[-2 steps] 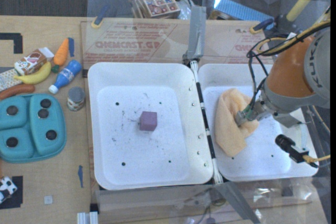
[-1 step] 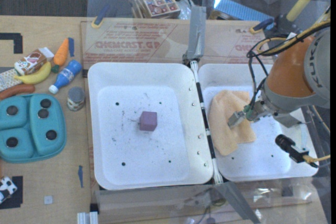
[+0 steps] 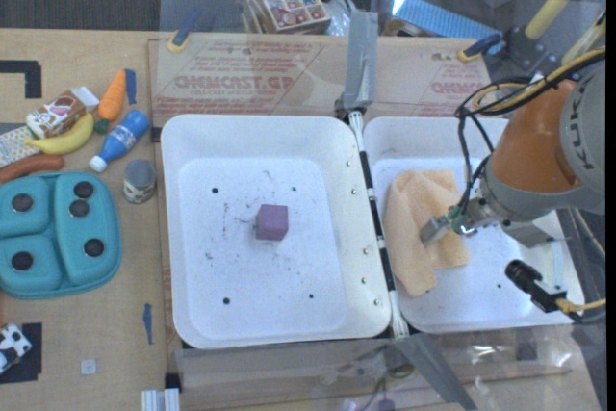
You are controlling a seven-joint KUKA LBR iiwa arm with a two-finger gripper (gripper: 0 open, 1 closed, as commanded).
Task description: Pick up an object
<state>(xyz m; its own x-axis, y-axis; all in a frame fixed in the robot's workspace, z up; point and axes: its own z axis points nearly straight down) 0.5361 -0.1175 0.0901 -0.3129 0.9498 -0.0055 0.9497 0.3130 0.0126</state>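
White plastic, two shallow bins side by side on the bench. The left bin [image 3: 192,159] carries one small purple block [image 3: 271,222] near its middle, lying flat and well apart from every wall. The right bin [image 3: 500,303] carries a crumpled tan cloth [image 3: 416,217] against its left wall, spread toward the centre.

My arm [image 3: 549,149], grey with the orange band, reaches in from the right and is bent down over the right bin. The gripper [image 3: 452,226] sits low at the cloth's right edge, touching or just above the fabric; I cannot tell which. I cannot tell how the pincer stands either; the wrist and cables crowd it from this angle. I see no cloth drawn up between anything, so I log no hold.

Judgement: the cloth is the target in hand, the block the easier alternative.

To do this step well:
- Come straight down on a raised fold, not the flat margin; a thin edge would likely slip out.
- Press lightly into the fabric before closing, so a bunch of it is caught.
- Lift slowly and watch that the cloth rises clear of the bin floor.
- Mind the bin's left wall, where the cloth bunches.

Off to the left of the bench: a teal tray [image 3: 58,236], toy banana [image 3: 60,140], small bottle [image 3: 119,140].
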